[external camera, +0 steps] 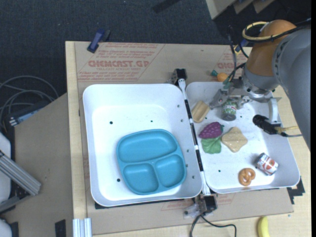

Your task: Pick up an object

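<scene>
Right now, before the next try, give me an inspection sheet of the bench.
Surface: cardboard-covered bench bearing the left bin and right bin.
Job's things: right bin holds purple grapes, green leaf, tan cracker, pretzel, small can, beige block.
Clutter: blue divided tray in left bin; blue clip.
Grippers: gripper low over the right bin's far end.
Cables: grey loops on the floor.
Surroundings: dark carpet.

Yellow object (263, 226) cut by bottom edge, arm (291, 48) cut by right edge

Bench (123, 58); two white bins (98, 95) atop.
</scene>
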You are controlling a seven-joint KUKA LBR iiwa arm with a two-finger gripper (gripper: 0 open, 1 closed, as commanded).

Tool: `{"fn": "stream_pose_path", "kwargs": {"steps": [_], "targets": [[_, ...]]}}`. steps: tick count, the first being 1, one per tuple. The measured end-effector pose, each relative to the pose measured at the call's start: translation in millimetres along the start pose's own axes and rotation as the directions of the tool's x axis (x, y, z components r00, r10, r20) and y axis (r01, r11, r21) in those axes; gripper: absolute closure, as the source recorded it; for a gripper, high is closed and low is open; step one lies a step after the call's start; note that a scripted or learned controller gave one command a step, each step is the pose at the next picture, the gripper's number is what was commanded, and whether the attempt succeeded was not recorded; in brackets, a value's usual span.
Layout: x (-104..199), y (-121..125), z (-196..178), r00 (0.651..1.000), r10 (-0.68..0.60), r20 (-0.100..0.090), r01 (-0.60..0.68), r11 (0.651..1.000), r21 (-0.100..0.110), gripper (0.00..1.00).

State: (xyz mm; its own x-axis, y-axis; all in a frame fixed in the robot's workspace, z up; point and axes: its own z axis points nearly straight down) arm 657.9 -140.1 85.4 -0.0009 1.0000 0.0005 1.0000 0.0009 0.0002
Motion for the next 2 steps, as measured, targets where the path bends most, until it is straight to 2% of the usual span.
{"fn": "stream_pose_path", "kwargs": {"steps": [1, 2], "targets": [[-0.3, 0.4, -10.4, 1.0, -0.001, 0.002, 0.001, 1.0, -0.001, 1.0], [63.1, -46.6, -100.5, 1.0, -0.001, 0.0, 0.001, 1.0, -0.001, 1.0]]}}
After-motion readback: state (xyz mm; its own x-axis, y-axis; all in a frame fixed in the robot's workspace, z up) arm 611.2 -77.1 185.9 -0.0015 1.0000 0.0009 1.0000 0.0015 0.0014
